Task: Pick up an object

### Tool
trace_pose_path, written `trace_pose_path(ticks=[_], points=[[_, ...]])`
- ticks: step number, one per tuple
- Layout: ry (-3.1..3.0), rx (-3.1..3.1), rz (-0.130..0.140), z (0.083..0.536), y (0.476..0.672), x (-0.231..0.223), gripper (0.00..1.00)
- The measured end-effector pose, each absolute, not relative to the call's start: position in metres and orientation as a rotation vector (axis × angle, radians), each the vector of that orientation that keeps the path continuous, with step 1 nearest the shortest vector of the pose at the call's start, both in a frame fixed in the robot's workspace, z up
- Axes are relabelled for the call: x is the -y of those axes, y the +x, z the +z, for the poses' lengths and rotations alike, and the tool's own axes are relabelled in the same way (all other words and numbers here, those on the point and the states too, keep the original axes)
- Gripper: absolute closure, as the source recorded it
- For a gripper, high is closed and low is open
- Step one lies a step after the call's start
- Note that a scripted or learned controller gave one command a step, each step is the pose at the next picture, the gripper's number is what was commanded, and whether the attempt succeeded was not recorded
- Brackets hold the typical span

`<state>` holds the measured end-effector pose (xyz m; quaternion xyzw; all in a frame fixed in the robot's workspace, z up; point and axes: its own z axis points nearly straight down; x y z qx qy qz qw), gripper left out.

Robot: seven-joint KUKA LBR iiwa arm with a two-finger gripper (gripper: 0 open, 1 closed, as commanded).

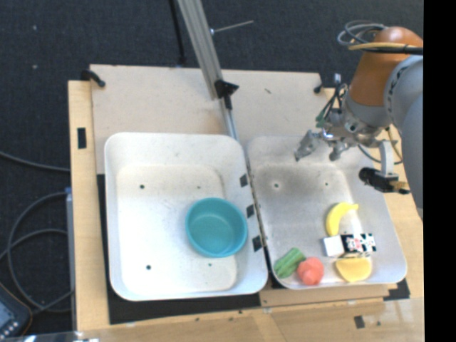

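Yellow banana [340, 216] curves beside a small white box [348, 244].

Even bright light, soft shadows, slightly grainy

A grey and orange robot arm

The arm [402, 84] is big, round and smooth, grey on the right side, with a shiny orange band on top. Thin wires loop over the orange part, and more wires, some green, run down its side. Under it sits a small metal gripper [322, 148] with thin grey bits. A black piece sticks out beside it.
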<state>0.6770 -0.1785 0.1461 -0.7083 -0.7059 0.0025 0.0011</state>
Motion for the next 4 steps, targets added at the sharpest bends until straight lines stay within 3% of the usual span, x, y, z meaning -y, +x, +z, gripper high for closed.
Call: trace_pose_path(ticks=[1, 2, 3, 4], points=[[-2.229, 2.224, 0.000, 0.163, 0.679, 0.180, 1.00], [-2.229, 2.225, -0.007, 0.227, 0.680, 0.185, 1.00], [-2.223, 2.226, -0.005, 0.251, 0.681, 0.185, 1.00], [-2.216, 2.227, -0.003, 0.258, 0.656, 0.148, 1.00]])
